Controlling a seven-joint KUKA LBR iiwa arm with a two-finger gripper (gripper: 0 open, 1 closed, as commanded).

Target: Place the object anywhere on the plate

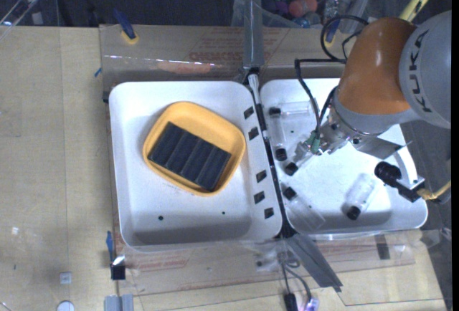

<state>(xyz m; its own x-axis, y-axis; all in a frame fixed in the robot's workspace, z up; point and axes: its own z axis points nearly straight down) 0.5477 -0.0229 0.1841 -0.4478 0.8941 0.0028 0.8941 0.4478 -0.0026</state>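
A yellow plate (pixel 193 147) is seen in the left bin (pixel 133 220), and a dark ribbed slab (pixel 190 154) is lying on it, covering most of its floor. In the right bin (pixel 409 216) a small clear bottle with a dark cap (pixel 356 198) is lying on its side, at about four o'clock from the bin's middle. This bottle is taken to be the object of the task (no other loose thing is made out clearly there).

The arm (pixel 380 69) is bent over the right bin, and the gripper (pixel 313 145) is found near the bin's left wall, at about ten o'clock from the bottle and well apart from it. Nothing is seen between its parts, and whether it is open or closed cannot be told, because the wrist hides much of it.

The step in hand is judged to be the reach for the bottle. For a good pick, the gripper should be brought over the bottle's middle and turned across its narrow side, not along its length, since a round body can roll away when pushed. The descent should be slow, as the bottle lies close to the bin's lower wall. Afterwards a high lift over the divider (pixel 265 152) will be needed.
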